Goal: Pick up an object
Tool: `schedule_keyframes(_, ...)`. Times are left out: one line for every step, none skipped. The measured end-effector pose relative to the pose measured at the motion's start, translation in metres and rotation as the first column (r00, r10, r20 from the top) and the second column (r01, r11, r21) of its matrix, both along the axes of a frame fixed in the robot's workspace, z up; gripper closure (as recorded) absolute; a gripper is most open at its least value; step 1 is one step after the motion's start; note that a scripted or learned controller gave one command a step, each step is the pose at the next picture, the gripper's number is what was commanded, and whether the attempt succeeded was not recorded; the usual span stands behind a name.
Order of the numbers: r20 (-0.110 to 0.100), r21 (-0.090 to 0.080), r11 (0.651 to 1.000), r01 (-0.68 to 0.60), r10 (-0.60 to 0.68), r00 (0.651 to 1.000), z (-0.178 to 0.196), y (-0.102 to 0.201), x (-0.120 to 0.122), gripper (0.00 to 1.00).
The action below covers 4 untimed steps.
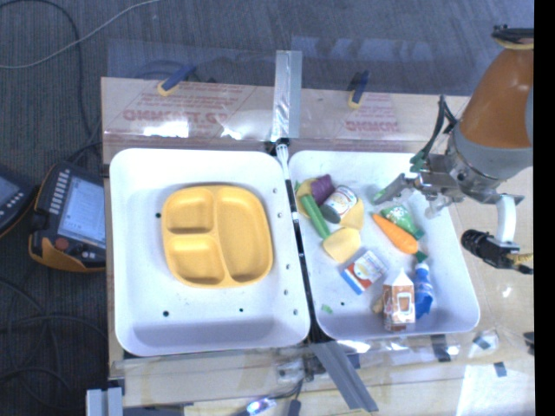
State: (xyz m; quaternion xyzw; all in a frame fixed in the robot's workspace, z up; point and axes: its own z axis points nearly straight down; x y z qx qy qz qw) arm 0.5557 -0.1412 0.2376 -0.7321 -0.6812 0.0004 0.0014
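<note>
Camera view: my jaws hang over the right bin's far right corner, above the carrot, spread wide w/ nothing held.

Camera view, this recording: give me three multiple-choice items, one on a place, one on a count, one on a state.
1. Where does the yellow tray lie?
A. in the left bin
B. in the right bin
C. on the floor

2. How many compartments does the tray have?
A. one
B. three
C. six

3. How does the carrot stand toward the end effector?
A. clamped in it
B. lifted above the bench
C. lying in the right bin, apart from it

Key: 1 A, the tray sits flat inside the left bin. 2 B, its ridges mark off three wells. 3 C, the carrot rests on the floor of the right bin among the other toys, while the end effector hangs over the bin's far right corner.
</note>
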Motion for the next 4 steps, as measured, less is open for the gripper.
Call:
schedule_keyframes(0.000, 0.000, 0.995, -0.097, 0.097, 0.995, -0.138, -0.033, 0.019, 0.00)
schedule_keyframes(0.011, 0.009, 0.989, -0.146, 0.145, 0.989, -0.143, -0.060, 0.051, 0.00)
schedule_keyframes(0.021, -0.005, 0.989, -0.146, 0.146, 0.989, -0.133, -0.064, 0.053, 1.00)
schedule_keyframes(0.001, -0.005, 0.997, 0.074, -0.074, 0.997, -0.020, -0.069, 0.081, 1.00)
